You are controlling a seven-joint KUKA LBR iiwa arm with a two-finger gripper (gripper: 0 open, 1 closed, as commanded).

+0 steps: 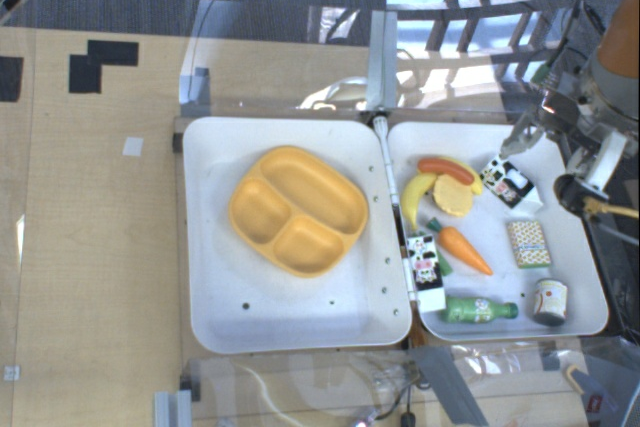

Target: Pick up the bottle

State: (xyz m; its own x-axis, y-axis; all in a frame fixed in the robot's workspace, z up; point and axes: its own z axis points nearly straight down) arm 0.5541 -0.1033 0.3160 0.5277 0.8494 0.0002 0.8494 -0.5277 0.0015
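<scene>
Bottle waiting, arm off to the side

The green bottle (479, 310) lies flat along the right bin's near edge, well apart from the gripper (520, 143); its state I cannot tell.

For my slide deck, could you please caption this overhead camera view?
Arm's gripper at the right bin's far edge; green bottle lies untouched near its front; yellow divided plate in the left bin.

The arm (610, 85) is cut off by the right edge, so you cannot tell how its hand (525, 137) stands. Labels on the small can (549, 301) and carton (508, 181) are too small to read.
</scene>
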